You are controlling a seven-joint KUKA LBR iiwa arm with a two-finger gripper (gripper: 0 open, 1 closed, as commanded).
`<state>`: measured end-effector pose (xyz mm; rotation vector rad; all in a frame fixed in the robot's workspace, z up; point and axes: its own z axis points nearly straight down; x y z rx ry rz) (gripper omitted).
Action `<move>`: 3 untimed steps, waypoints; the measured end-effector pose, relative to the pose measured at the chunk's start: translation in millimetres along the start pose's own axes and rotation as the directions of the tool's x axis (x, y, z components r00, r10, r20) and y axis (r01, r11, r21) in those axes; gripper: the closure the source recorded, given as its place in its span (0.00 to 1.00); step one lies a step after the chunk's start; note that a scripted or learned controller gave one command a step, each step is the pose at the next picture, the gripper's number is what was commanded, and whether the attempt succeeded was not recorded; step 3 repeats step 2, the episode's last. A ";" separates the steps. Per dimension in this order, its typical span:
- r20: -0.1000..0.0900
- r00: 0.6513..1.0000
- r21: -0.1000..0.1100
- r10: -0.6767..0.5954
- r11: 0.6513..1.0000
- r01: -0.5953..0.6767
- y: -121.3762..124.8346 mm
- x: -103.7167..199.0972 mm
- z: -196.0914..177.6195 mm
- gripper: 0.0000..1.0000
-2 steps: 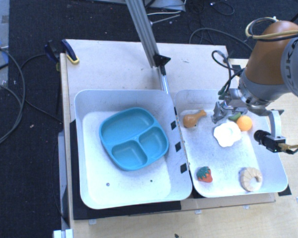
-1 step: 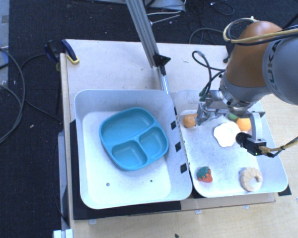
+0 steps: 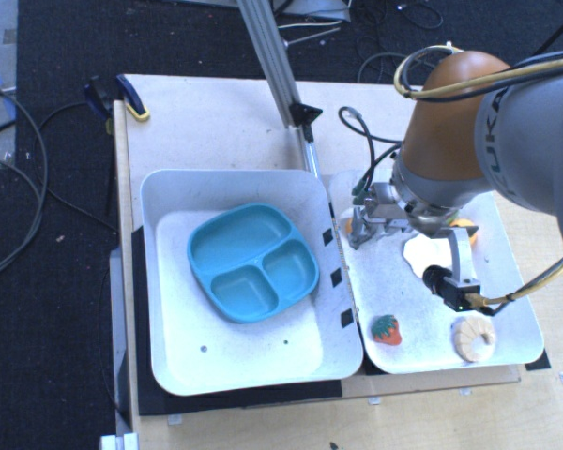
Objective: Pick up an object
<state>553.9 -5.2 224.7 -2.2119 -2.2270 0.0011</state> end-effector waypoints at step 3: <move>0.001 1.000 0.000 -0.001 1.000 0.001 -41.7 97.2 3.7 1.00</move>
